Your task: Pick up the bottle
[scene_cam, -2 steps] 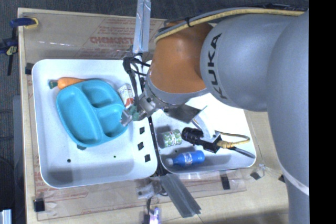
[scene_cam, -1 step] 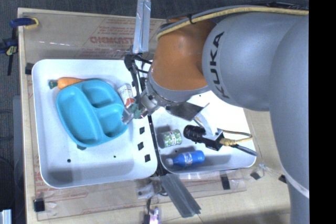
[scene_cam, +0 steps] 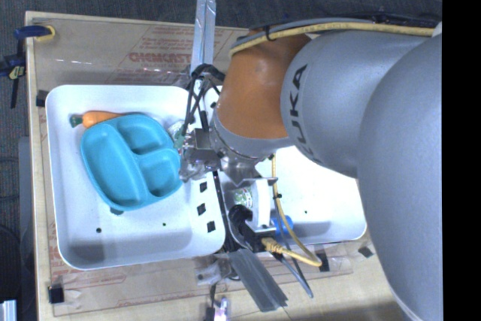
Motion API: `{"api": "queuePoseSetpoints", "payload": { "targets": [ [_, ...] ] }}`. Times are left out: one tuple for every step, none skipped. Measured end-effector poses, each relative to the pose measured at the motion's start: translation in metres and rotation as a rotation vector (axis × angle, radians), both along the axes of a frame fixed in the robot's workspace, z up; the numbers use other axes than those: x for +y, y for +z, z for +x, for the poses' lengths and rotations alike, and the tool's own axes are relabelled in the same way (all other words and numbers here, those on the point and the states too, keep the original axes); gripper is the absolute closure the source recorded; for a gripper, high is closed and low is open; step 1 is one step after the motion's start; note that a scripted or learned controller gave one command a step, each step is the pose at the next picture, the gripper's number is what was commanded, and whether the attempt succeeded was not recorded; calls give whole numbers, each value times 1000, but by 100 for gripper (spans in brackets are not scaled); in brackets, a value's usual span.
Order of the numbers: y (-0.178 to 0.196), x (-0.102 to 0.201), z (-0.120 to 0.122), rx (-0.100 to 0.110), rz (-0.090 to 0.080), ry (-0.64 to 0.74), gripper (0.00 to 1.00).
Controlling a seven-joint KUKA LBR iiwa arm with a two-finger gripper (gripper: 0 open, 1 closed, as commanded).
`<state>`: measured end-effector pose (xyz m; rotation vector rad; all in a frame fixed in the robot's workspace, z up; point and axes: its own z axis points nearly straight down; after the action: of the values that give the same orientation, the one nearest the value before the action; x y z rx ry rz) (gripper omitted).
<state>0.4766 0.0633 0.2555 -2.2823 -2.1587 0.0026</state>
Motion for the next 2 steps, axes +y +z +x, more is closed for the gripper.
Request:
{"api": "queuePoseSetpoints", "payload": {
  "targets": [
    [-10, 48, -1, 4, 1, 221, 100],
    [-16, -23, 0, 2, 1, 521, 100]
  ]
}}
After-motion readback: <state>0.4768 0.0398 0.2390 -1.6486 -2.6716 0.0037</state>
